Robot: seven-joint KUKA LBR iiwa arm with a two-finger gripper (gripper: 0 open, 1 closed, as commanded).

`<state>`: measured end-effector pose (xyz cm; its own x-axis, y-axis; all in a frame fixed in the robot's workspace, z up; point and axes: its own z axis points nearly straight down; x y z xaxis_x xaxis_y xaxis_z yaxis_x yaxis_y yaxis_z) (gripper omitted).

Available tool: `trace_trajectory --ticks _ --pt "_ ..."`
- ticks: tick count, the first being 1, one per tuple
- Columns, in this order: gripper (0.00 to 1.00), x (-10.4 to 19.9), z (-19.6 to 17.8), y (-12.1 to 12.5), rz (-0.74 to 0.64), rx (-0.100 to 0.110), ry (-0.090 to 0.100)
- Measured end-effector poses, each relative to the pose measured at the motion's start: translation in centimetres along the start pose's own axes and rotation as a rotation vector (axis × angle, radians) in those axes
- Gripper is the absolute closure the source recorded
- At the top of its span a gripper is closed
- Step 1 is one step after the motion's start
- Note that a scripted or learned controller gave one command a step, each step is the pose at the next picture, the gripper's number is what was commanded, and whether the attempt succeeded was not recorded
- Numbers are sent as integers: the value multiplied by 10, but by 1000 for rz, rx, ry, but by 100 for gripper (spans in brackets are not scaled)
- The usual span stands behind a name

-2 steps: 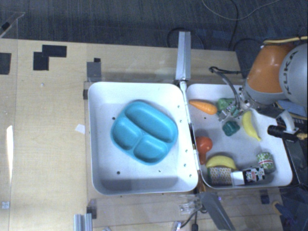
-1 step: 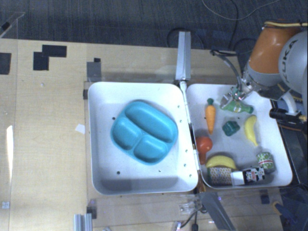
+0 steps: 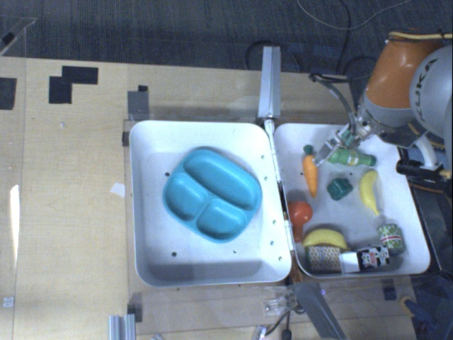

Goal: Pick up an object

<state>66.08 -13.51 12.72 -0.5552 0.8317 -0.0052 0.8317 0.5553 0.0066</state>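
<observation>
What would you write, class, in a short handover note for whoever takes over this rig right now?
Gripper: low over the far end of the right bin, at the green bottle; a hold cannot be confirmed.
Right bin: carrot, green bottle, dark green piece, banana, tomato, yellow lemon-like fruit, small can, dark bottle.
Left bin: blue divided tray.
Done: no lift visible.
Left: grasp and raise one object.

Pale wooden bench (image 3: 64, 190); dark carpet (image 3: 141, 13) behind.
</observation>
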Motion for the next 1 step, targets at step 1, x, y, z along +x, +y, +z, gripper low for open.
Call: trace_trajectory --ticks 1 --pt "0 41 21 2 318 -35 -24"
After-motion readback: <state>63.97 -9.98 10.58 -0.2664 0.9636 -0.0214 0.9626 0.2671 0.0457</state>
